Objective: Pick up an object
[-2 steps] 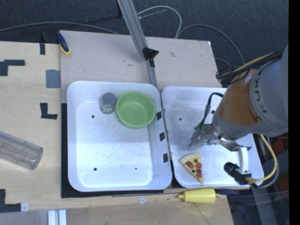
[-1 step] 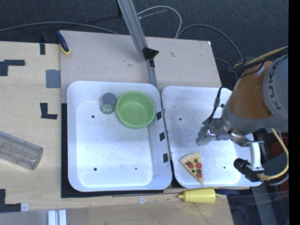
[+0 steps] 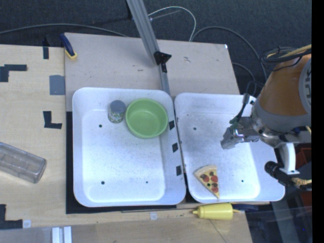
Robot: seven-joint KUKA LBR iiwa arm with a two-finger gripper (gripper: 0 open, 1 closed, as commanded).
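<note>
Down near the right bin's (image 3: 253,105) front edge, a pizza slice (image 3: 209,179) is lying, apart from the claw (image 3: 229,139). Whether the claw is gripping anything, I cannot tell.

Both bins (image 3: 126,196) are white and finely speckled. A plain green bowl (image 3: 147,118) and a grey-lidded can (image 3: 117,111), perhaps green-labelled, are seen. The pizza slice (image 3: 208,178) is tan with red dots. The bottle (image 3: 215,211) is yellow.
</note>
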